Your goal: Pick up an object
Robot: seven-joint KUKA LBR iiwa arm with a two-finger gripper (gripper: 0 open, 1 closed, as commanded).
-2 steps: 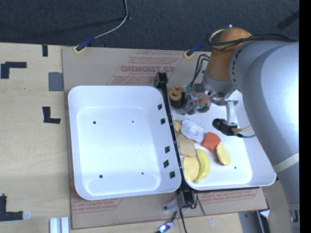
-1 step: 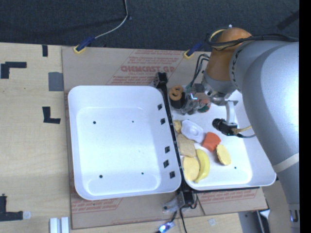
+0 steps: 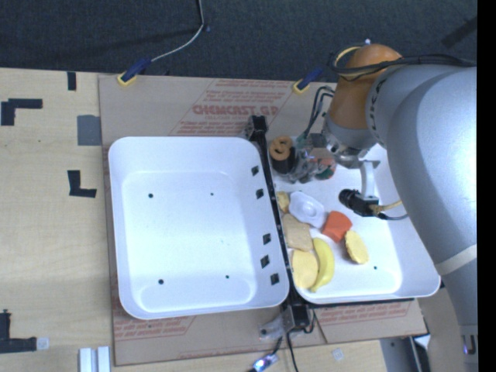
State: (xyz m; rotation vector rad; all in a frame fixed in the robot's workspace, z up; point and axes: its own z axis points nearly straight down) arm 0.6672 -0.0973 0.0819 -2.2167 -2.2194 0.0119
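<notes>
Tool reaches down from the arm into the right bin.

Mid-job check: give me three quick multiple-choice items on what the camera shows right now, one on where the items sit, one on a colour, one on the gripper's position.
1. Where do the loose items lie?
A. In the left bin
B. In the right bin
C. On the cardboard outside both bins

2. What colour is the small block next to the white piece?
A. Blue
B. Green
C. Orange-red

3. Where is the gripper?
A. Over the far end of the right bin
B. Over the middle of the left bin
C. Parked off the bench, near edge

Answers:
1. B: the banana and the other pieces sit in the right bin, not the left bin.
2. C: the block beside the white piece is orange-red.
3. A: the gripper hangs over the right bin's far end, near the divider.
</notes>
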